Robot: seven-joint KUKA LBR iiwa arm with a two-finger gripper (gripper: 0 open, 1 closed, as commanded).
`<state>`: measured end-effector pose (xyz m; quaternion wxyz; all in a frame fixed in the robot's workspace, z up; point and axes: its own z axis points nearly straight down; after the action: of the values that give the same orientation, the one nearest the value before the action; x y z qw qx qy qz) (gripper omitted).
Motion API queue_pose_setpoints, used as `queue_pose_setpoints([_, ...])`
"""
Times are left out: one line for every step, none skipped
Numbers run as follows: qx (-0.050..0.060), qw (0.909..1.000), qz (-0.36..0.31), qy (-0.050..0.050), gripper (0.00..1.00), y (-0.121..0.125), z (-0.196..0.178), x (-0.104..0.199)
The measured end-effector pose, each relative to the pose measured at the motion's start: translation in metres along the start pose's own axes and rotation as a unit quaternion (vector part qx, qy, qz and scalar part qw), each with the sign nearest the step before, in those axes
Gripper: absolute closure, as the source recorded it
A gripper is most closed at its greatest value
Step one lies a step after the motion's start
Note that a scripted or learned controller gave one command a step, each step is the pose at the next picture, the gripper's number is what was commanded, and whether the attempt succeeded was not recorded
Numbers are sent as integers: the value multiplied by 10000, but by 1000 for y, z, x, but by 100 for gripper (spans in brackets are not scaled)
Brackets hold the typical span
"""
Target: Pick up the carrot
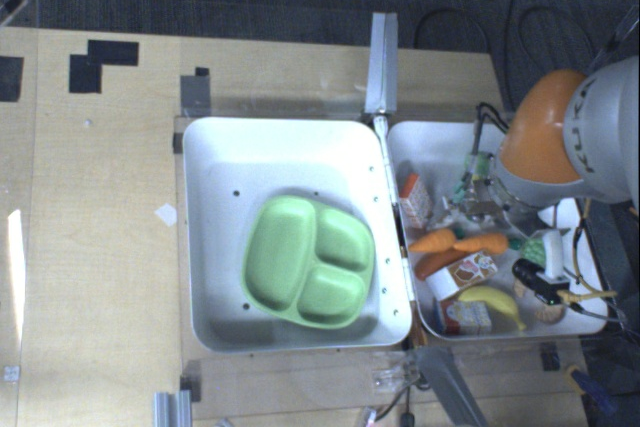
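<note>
Near the middle of the right bin (440, 140) lies the carrot (455, 242), orange, stretched roughly from 9 to 3 o'clock. Just at its 7 o'clock, touching or nearly so, is a darker brown-orange piece (434, 264) of similar shape. A red-and-white packet (476, 267) sits right at the carrot's 6 o'clock, and a yellow banana (492, 301) lies beyond that at 5 o'clock, close to the bin's near wall. At 10 o'clock a crumpled packet (412, 197) with red print rests against the bin's left wall. A small green item (533, 251) shows at 3 o'clock.

The gripper (478, 207) hangs close over the carrot at about 12 to 1 o'clock. Whether it touches the carrot, and how far open it stands, I cannot tell from this slant; nothing can be seen held in it. The arm's orange band (540, 140) bulges at 1 o'clock.

The left bin (230, 155) lies at the carrot's 9 o'clock and holds a green divided plate (310, 260). Both bins rest on a pale wood counter (100, 215), which has black tape marks (100, 65) far off at 10 o'clock.
</note>
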<state>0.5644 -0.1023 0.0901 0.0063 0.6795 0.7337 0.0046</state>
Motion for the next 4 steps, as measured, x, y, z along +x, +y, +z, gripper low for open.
queue_pose_setpoints([-26, 9881, -1538, -8, 0, -38, -1, -7])
queue_pose_setpoints([-58, 9879, -1552, 3, 100, -34, -13, -4])
queue_pose_setpoints([33, 9928, -1201, 12, 100, -23, -176, 23])
queue_pose_setpoints([36, 9928, -1201, 13, 0, -23, -176, 23])
